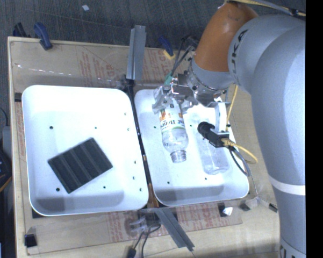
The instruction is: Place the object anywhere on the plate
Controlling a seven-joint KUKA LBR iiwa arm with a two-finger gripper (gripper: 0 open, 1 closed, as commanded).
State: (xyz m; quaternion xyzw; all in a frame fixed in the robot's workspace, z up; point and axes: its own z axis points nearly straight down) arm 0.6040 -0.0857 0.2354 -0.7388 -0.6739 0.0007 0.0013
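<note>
— Well, where's the bottle (173, 133)?
— Lying in the right bin (157, 187), cap toward six o'clock.
— And the gripper (171, 98)?
— At the bottle's twelve o'clock end — can't tell the grip.
— Plate (79, 164)?
— Dark, ribbed — left bin (37, 98), about nine o'clock of the bottle.

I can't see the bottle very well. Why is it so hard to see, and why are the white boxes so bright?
In the camera view, the clear bottle is see-through, so it blends into the right bin; the left bin glares where light hits its white floor, while the dark ridged plate stands out sharply; soft shadows lie along the bins' near walls.
</note>
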